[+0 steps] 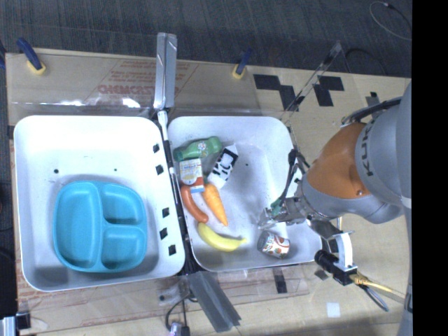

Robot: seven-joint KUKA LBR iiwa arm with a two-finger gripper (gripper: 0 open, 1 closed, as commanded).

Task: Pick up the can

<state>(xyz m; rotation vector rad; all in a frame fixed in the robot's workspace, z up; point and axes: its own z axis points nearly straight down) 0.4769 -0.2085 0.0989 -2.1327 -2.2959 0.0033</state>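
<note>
The can (pixel 274 244) is silver with orange and white markings. It lies near the front right corner of the right bin (pixel 269 135). My gripper (pixel 274 213) hangs just behind and above the can, at the end of the grey arm with its orange band (pixel 336 170). From this angle the gripper's tip is small and dark, and I see nothing held in it. The can rests on the bin floor, apart from the other items.
Left of the can lie a banana (pixel 220 239), a carrot (pixel 215 203), a red sausage (pixel 193 203), an orange-labelled box (pixel 190 172), a green packet (pixel 199 148) and a white carton (pixel 224 165). The left bin (pixel 42 138) holds a blue divided tray (pixel 101 225).
</note>
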